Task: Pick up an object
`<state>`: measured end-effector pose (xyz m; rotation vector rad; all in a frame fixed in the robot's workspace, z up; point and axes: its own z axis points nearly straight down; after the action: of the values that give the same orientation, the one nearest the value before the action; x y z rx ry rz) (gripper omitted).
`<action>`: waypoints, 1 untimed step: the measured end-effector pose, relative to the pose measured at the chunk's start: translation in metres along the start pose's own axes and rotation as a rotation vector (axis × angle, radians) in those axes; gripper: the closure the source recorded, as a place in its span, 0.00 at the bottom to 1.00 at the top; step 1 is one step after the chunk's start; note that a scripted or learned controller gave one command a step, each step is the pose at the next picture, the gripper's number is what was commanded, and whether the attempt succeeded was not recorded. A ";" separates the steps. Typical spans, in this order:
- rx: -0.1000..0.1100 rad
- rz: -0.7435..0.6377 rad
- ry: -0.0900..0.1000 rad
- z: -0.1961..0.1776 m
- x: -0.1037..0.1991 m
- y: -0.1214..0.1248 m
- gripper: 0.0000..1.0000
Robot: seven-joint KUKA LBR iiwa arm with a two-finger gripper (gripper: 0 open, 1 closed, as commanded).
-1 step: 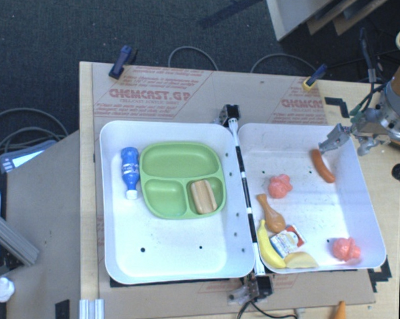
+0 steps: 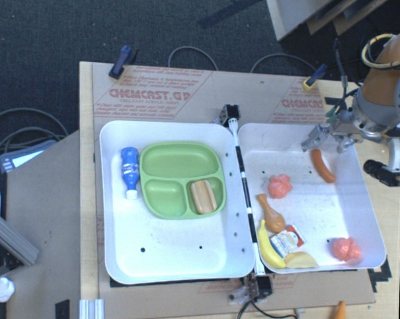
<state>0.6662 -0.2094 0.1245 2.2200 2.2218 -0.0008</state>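
**Inspector:** Position of the pincer (image 2: 328, 136)?

**Assistant:** Over the back of the right bin (image 2: 364, 196), near the far right corner. Its two fingers stand apart, open, with nothing between them.

**Inspector:** Nearest candidate for pickup?

**Assistant:** The orange sausage (image 2: 323, 165). It lies on the bin floor just below the pincer in the view, slightly toward the front edge of the desk (image 2: 190, 89).

**Inspector:** Orientation?

**Assistant:** Its long axis runs diagonally, from upper left to lower right. In my judgement the fingers would need to close across that axis.

**Inspector:** Other items?

**Assistant:** A pink object (image 2: 279, 186), drumstick (image 2: 270, 216) and banana (image 2: 275, 255) lie well apart, toward the bin's front left.
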 end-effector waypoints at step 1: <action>0.006 -0.003 0.009 0.040 0.000 0.000 0.00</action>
<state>0.6667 -0.2095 0.0841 2.2247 2.2323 0.0027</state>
